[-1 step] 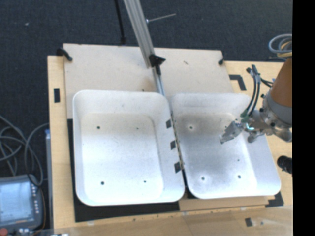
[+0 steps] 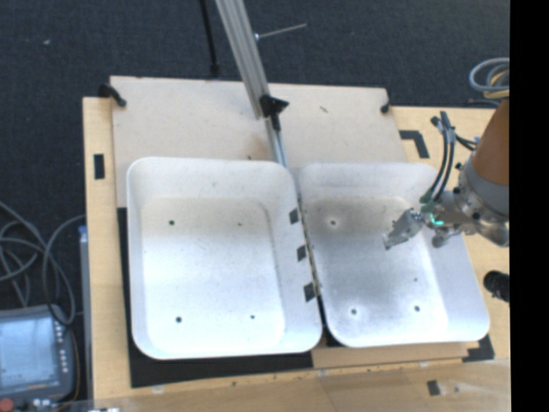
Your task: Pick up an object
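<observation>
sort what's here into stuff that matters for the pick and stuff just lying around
For the pick:
- gripper
- right bin, under the gripper
- left bin

Lying about:
- aluminium rail
- cables
- handheld screen

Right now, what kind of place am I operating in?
Most likely a robotics lab test bench, not a home or a shop. Two worn white bins sit on a plywood bench, an aluminium mast rises behind them, and the end effector reaches over the right bin.
</observation>
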Robot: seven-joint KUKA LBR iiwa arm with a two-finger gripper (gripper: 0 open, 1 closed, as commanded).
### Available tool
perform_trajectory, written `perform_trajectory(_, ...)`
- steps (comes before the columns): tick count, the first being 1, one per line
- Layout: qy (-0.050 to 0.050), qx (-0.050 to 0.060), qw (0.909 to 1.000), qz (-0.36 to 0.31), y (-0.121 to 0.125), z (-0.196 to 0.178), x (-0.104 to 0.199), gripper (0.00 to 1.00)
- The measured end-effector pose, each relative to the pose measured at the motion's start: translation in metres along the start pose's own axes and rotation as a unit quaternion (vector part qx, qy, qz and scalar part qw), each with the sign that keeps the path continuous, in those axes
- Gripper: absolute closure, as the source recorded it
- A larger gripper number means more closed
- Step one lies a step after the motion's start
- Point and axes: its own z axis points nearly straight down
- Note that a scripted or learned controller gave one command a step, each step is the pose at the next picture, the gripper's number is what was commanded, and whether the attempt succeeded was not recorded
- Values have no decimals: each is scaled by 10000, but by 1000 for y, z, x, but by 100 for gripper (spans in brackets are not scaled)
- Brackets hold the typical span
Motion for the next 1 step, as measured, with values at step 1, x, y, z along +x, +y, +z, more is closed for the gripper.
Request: perform_trajectory(1, 0, 30, 10000, 5, -8, 55, 4, 0)
